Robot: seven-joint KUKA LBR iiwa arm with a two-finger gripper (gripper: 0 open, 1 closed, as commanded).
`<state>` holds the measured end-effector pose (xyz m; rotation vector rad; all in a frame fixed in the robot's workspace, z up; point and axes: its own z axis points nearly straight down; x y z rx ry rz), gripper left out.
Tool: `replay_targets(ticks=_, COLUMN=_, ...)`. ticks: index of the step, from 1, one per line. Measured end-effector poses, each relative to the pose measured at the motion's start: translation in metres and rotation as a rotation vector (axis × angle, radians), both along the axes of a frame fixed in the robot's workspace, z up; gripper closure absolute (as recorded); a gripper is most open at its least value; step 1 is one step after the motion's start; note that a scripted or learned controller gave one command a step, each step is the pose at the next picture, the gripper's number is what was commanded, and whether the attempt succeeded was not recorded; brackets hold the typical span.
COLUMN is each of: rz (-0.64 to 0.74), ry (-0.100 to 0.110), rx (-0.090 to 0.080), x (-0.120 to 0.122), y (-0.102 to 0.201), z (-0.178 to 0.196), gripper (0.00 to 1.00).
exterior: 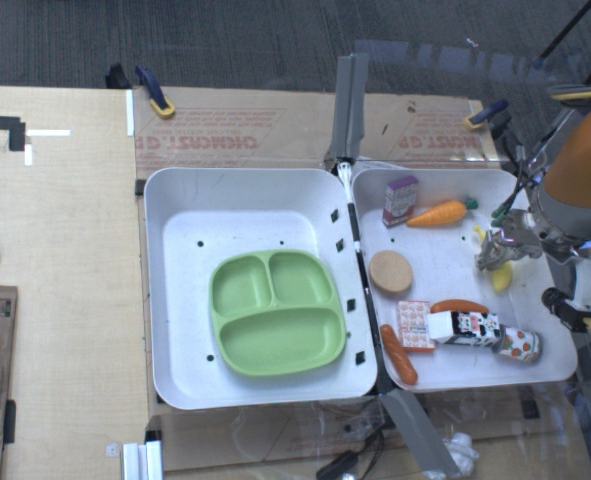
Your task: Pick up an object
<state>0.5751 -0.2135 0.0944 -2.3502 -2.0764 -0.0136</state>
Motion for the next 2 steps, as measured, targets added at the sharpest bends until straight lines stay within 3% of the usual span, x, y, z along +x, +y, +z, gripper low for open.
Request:
replay_targets(ticks=1, rz=0.004, ry=-0.001, rx=-0.001, x=0.001, y=0.001, z=0.009, gripper=1.00)
replay_targets(ticks=2, rz=0.075, ry=0.004, rx=-0.010, x=-0.032, y=0.024, z=0.020, gripper=1.00)
